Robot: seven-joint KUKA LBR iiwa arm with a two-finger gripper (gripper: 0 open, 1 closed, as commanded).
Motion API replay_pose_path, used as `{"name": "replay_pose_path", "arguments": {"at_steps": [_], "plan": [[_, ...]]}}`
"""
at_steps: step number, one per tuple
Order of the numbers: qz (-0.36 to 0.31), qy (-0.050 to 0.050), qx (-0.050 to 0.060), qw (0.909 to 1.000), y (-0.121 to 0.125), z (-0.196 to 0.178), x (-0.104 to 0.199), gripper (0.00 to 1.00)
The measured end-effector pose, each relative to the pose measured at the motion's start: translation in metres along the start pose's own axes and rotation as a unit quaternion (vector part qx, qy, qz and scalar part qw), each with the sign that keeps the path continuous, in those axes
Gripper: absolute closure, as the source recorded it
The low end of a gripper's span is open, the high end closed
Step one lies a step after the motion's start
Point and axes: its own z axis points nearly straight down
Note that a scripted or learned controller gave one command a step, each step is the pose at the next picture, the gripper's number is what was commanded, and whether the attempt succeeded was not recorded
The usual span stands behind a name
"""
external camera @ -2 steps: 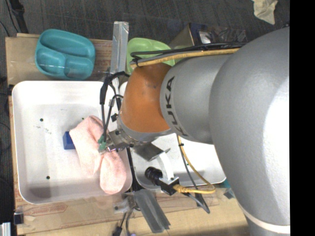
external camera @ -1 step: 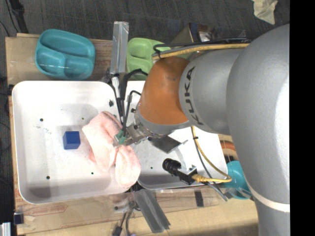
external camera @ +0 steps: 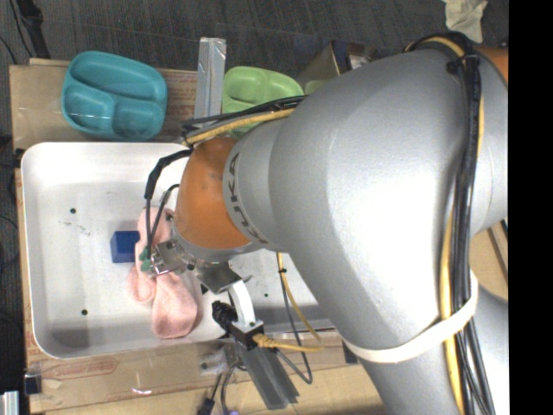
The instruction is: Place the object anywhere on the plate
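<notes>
Honestly, I cannot tell how the gripper [external camera: 160,262] stands; the arm [external camera: 346,197] covers it, low over the pink plate [external camera: 168,309] in the white bin [external camera: 52,197]. Just left of the plate lies the blue block [external camera: 124,246]

A small blue block [external camera: 124,246] and a pink plate [external camera: 164,299] lie in the white bin [external camera: 52,232]; teal [external camera: 114,94] and green trays [external camera: 259,89] sit behind.

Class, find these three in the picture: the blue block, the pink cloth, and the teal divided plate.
blue block [external camera: 124,246], camera view, top face.
pink cloth [external camera: 173,311], camera view, lower lobe.
teal divided plate [external camera: 113,94], camera view, middle ridge.
</notes>
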Motion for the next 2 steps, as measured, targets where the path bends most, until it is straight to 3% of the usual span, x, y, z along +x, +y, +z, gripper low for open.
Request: {"name": "replay_pose_path", "arguments": {"at_steps": [1, 2], "plan": [[0.042, 0.001, 0.005, 0.9991, 0.056, -0.044, -0.023, 1.00], [-0.051, 0.001, 0.006, 0.9987, 0.047, -0.065, 0.018, 1.00]]}}
